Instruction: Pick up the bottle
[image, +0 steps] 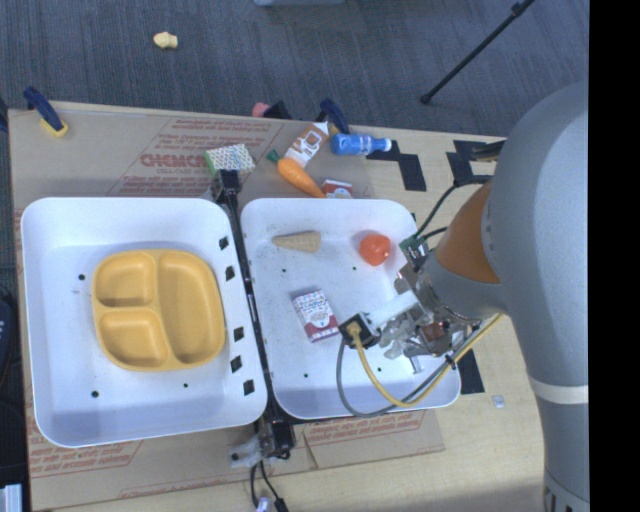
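Bench bins (330, 405): yellow tray (158, 306); carton (314, 313), tomato (374, 248).

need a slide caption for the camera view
Arm's claw low in right bin, beside small carton; blue bottle lies outside on bench.

- You see a tan bench (470, 440) bearing two white bins: the left bin (40, 330) and the right bin (300, 395), touching.
- Behind them on the bench lie a blue bottle (357, 145), a carrot (298, 177) and a patterned packet (229, 158).
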